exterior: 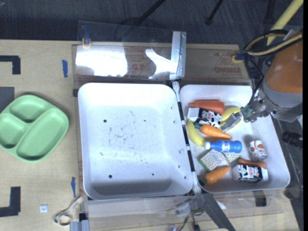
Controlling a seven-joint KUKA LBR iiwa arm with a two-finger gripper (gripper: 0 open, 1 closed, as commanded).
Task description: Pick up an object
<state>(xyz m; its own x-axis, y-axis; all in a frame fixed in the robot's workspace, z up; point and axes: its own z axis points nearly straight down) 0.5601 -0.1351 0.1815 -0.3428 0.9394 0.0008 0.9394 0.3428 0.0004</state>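
Claw [234, 120] hangs low over the right bin [281, 150] at center-right of frame, and I cannot tell its opening. It's over the yellow banana [194, 133], whose long axis curves away down-left, an orange carrot [215, 131] alongside.

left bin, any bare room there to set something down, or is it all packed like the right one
The left bin is bare floor from wall to wall. The right bin is crowded: bananas, carrots, a blue bottle and cartons fill its middle, with the gripper above them.
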